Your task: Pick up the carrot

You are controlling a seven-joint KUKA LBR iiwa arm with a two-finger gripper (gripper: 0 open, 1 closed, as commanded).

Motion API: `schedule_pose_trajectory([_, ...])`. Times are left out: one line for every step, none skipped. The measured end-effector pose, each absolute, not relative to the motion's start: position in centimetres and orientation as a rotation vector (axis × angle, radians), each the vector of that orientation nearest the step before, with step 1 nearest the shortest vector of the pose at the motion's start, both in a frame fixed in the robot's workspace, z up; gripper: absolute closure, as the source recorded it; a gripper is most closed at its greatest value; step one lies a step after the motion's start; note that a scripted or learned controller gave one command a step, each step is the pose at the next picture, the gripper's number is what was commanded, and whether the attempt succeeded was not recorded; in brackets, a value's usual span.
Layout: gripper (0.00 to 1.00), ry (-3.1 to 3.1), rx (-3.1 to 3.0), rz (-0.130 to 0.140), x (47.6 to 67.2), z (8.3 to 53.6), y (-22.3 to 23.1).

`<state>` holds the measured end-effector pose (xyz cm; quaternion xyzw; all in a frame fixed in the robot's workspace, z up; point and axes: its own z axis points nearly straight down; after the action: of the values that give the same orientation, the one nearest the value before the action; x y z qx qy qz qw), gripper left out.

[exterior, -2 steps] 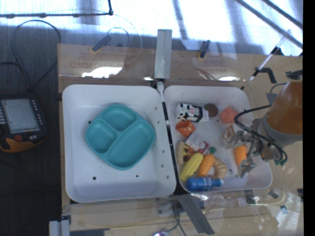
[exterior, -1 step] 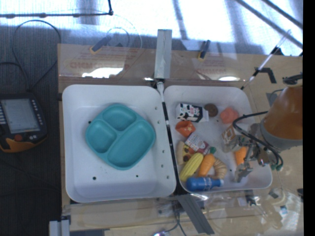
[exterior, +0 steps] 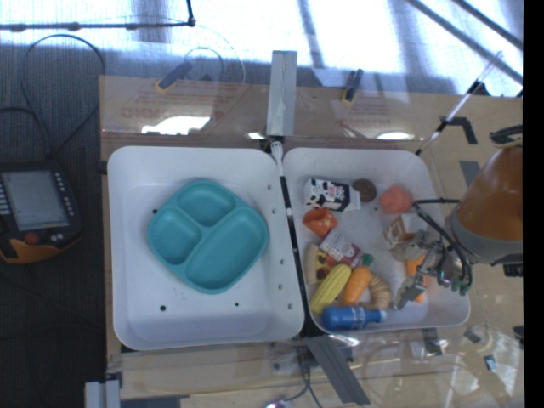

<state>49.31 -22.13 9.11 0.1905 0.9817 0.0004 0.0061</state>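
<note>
Gripper [exterior: 422, 272] low in the right bin [exterior: 442, 317]; its opening could not be told.
The carrot [exterior: 358, 284] lay at its nine o'clock; the left bin [exterior: 127, 228] held a teal plate [exterior: 208, 235].

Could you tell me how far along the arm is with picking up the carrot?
Done so far: the gripper is down inside the right bin, near its right side. In hand: nothing visible. The carrot lies on the bin floor beside the corn cob, apart from the gripper. Left: move over to the carrot, grasp it and lift it.
</note>
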Motion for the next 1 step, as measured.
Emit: schedule_pose_trajectory([0.0,2.963,1.023,0.001,50.65,9.04,-20.98])
